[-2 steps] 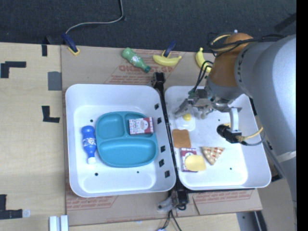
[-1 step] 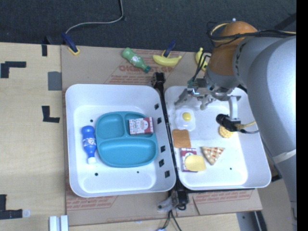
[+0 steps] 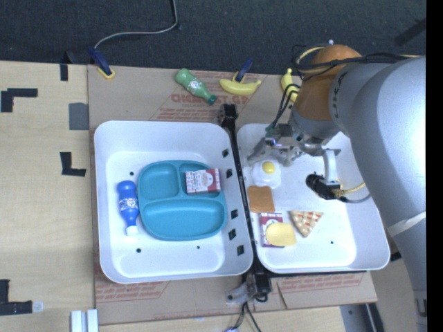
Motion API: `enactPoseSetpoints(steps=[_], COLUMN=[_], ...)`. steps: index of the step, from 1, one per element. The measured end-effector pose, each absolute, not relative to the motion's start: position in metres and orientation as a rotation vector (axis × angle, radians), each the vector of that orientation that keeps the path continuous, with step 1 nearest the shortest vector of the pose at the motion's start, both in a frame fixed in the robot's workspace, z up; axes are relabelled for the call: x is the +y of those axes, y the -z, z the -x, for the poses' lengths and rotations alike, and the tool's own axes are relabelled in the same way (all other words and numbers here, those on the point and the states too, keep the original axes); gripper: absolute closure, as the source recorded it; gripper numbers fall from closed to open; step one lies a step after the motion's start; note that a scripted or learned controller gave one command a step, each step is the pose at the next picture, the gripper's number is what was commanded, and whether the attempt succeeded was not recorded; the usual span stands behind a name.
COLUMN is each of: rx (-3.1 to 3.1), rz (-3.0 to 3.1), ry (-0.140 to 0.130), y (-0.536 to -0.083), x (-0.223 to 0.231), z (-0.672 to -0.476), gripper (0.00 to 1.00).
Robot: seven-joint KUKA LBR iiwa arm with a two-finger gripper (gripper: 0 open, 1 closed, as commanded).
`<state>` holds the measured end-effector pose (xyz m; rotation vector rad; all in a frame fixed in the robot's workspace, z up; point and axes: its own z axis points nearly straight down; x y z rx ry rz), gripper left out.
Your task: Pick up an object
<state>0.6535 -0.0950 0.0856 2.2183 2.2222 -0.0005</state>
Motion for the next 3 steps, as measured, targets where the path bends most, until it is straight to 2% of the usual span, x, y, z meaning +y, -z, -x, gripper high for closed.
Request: enactPoseSetpoints(steps=[1, 2, 3], rx=[2.223, 2.221, 2.221], rz=[-2.218, -2.217, -2.215], ry=[-0.001, -0.002, -0.002], y=[-0.086, -0.086, -0.097], x=[-0.104, -0.12, -0.119], z=[-0.66, -0.654, -0.655], gripper=[0.0, 0.0, 1.0])
